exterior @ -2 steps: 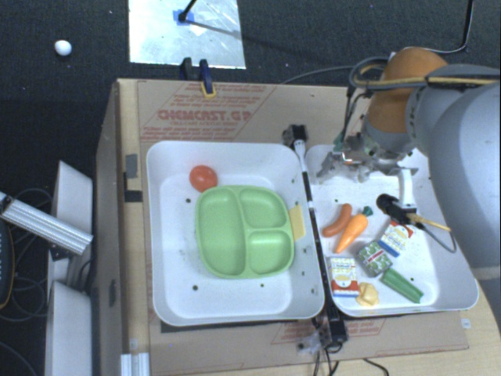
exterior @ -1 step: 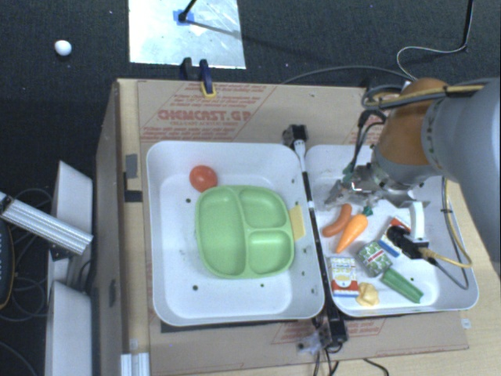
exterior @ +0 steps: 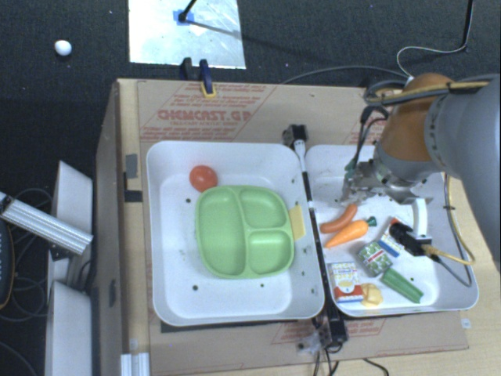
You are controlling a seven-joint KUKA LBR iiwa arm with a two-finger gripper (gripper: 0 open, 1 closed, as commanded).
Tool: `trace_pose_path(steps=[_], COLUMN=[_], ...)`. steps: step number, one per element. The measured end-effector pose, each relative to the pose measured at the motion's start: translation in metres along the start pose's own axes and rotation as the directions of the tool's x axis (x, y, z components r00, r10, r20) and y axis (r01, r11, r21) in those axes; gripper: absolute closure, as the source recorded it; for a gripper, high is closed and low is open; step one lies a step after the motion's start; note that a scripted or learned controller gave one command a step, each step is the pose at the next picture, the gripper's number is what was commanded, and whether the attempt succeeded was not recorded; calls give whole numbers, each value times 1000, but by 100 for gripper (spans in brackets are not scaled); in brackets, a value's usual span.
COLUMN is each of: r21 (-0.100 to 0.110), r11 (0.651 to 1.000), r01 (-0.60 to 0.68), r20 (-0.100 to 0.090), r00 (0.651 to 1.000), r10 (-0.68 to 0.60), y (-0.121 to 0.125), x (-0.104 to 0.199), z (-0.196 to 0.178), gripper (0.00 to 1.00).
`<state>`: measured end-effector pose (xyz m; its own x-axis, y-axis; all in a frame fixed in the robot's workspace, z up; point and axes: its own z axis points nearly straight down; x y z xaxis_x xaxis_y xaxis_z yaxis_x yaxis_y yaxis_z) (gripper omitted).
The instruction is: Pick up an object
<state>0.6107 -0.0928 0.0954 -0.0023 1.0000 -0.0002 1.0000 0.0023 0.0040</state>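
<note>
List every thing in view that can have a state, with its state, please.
gripper: low in the right bin, above the carrots, nothing seen held.
green tray: flat in the left bin, compartments bare.
tomato: in the left bin, beside the tray.
two carrots: lying in the right bin.
green cylinder: lying on its side.

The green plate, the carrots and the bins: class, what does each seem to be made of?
Green plate: probably moulded plastic, matt, one even colour with rounded compartments.
Carrots: likely toy plastic or rubber; smooth, uniform orange.
Bins: apparently thin white plastic, slightly glossy, with rounded rims.
</note>
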Motion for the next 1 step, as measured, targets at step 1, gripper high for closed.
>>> trace_pose_path(steps=[1], r21=[0], r11=[1000], r01=[2], r20=[-1], r00=[1000], r10=[-2], y=[-15], x=[51], z=[-111], gripper=[100])
